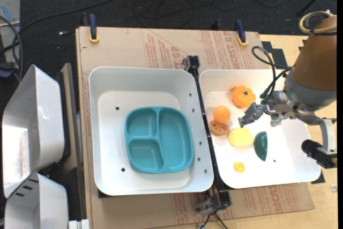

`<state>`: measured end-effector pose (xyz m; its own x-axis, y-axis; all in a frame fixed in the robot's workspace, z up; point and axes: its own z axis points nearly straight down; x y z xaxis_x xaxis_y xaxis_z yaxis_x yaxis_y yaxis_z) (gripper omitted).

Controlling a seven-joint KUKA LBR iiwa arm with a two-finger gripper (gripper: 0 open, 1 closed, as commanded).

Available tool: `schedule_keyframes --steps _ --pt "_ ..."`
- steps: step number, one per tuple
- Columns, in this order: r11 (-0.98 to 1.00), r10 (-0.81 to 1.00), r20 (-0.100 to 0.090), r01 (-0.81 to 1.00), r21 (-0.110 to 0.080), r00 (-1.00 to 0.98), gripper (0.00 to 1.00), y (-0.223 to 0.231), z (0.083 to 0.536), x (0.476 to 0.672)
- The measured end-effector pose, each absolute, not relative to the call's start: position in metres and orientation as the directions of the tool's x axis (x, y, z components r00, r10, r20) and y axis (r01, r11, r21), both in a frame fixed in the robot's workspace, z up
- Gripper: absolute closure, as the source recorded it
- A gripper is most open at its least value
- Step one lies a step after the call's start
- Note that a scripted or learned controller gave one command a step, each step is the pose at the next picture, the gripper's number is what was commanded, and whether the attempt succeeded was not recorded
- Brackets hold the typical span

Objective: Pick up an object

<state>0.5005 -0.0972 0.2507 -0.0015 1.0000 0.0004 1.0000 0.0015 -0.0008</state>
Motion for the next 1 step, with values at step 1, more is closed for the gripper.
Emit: schedule_keyframes --steps 1 --pt "-0.002 1.000 0.001 1.000 -0.007 0.002 0.00 -0.0958 0.1864 0.4992"
